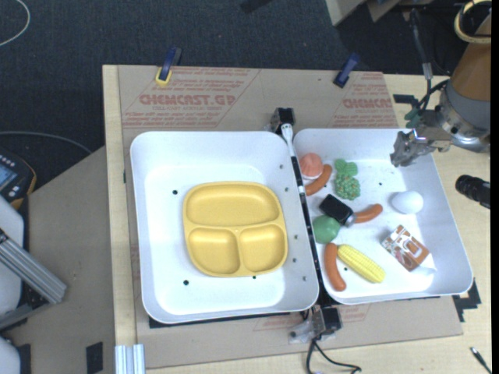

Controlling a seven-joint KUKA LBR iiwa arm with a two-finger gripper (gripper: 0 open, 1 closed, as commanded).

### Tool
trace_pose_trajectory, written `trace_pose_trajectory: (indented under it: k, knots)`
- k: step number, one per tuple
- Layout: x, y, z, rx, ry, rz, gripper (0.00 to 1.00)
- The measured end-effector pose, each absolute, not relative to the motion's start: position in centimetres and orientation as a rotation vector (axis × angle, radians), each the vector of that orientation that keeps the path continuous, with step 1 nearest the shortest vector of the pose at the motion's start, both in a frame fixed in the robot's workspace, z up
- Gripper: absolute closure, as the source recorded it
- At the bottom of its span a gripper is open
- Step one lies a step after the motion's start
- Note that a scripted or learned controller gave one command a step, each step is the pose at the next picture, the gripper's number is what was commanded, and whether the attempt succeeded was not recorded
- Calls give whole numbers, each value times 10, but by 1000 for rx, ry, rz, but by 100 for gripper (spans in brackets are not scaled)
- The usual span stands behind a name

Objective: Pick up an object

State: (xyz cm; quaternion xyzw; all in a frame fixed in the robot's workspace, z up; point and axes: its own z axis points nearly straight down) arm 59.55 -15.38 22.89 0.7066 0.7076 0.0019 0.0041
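Note:
My gripper (pixel 403 151) hangs over the far right part of the right bin (pixel 451 232), above bare floor and nothing shows between its tips. In that bin lie a white egg (pixel 406 202), a corn cob (pixel 361 263), three sausages (pixel 317 180) (pixel 366 213) (pixel 334 266), a pink-orange ball (pixel 311 164), green broccoli (pixel 346 179), a green pepper (pixel 327 228), a black block (pixel 336 208) and a brown-and-white wrapped snack (pixel 405 247). The egg is the closest, just below the gripper.
The left bin (pixel 152 209) holds a yellow three-compartment plate (pixel 234 228). Clamps (pixel 166 66) (pixel 345 70) pin the cardboard at the back. A black post (pixel 284 120) stands between the bins at the far edge.

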Motion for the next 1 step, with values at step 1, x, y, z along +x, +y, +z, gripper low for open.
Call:
trace_pose_trajectory:
  k: [1]
  knots:
    - [587, -99, 235, 2217, 2231, 1, 100]
